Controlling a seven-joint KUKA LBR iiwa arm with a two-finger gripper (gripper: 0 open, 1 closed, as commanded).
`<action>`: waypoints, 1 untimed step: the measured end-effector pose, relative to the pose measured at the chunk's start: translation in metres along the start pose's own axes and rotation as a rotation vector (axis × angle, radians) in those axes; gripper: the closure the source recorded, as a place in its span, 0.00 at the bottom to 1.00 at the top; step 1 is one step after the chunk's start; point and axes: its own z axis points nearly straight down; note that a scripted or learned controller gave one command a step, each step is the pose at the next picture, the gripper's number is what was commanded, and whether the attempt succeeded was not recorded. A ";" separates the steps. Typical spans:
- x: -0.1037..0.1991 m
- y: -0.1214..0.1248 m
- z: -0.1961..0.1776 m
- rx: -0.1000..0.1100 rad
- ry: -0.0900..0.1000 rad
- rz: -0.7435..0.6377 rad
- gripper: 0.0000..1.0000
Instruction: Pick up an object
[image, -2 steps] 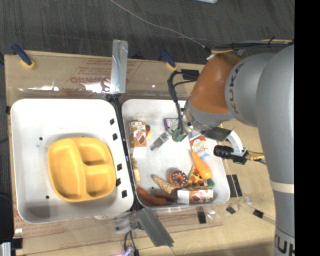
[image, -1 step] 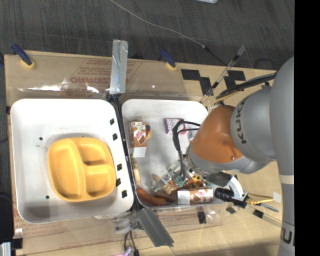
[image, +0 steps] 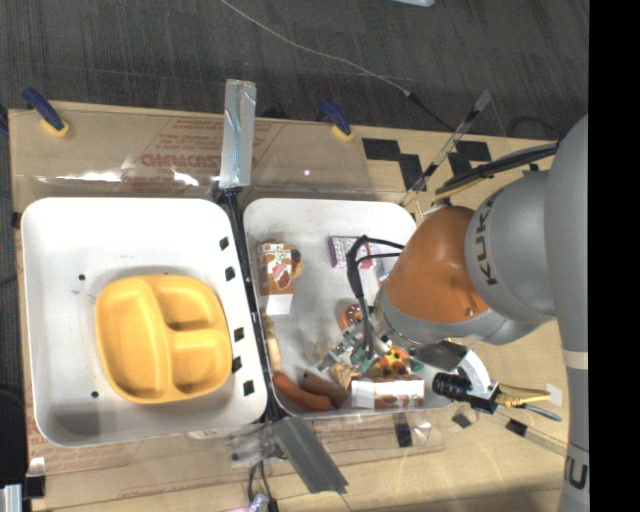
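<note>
The arm (image: 450, 275) is down in the right bin (image: 300, 215), its pincer (image: 362, 345) low among the clutter there. Whether it is open or holding anything I cannot tell. A sausage (image: 300, 392) lies just beside it toward the near-left corner, long axis running across the bin.

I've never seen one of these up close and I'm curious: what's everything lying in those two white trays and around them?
Bins: two, white, side by side on the bench.
Divided tray: one, yellow, left bin.
Packet: one, brown and white, right bin, upper left.
Purple packet: one, right bin, top.
Sausage-like piece: one, reddish brown, right bin's lower edge.
Small mixed items: count unclear, beneath the arm.
Clamps: two, blue, cardboard's top edge.
Arm: one, grey with orange band, over right bin.
</note>
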 end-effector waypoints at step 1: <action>0.016 0.011 -0.154 -0.008 -0.012 -0.052 1.00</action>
